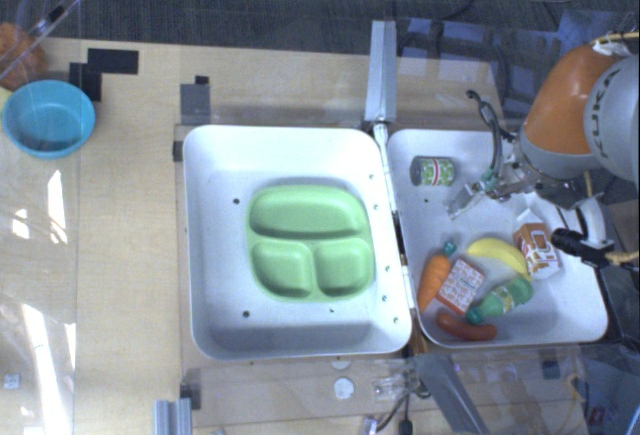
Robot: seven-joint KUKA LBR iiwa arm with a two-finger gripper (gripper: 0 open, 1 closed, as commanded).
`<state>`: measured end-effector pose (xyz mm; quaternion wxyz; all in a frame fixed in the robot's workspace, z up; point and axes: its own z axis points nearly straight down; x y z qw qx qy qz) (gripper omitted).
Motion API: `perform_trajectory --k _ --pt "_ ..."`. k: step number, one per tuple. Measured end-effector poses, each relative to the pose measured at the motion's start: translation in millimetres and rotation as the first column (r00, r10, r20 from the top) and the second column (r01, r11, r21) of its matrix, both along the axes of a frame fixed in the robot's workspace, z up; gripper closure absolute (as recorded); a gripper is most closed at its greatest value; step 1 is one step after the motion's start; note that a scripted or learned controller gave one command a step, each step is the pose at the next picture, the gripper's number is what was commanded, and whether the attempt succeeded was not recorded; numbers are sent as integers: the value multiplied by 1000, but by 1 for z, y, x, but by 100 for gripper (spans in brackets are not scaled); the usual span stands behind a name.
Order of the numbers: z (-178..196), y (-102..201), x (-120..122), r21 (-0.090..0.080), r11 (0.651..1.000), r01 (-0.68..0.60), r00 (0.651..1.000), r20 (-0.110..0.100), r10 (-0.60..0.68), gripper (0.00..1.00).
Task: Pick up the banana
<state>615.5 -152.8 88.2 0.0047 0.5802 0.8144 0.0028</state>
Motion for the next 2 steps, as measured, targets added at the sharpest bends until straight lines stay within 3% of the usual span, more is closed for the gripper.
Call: perform_trajectory --k 1,2 --pt "1 8 -51 -3 988 -155 988 2 155 0" --pt "14 9 -48 -3 988 -156 988 11 156 100"
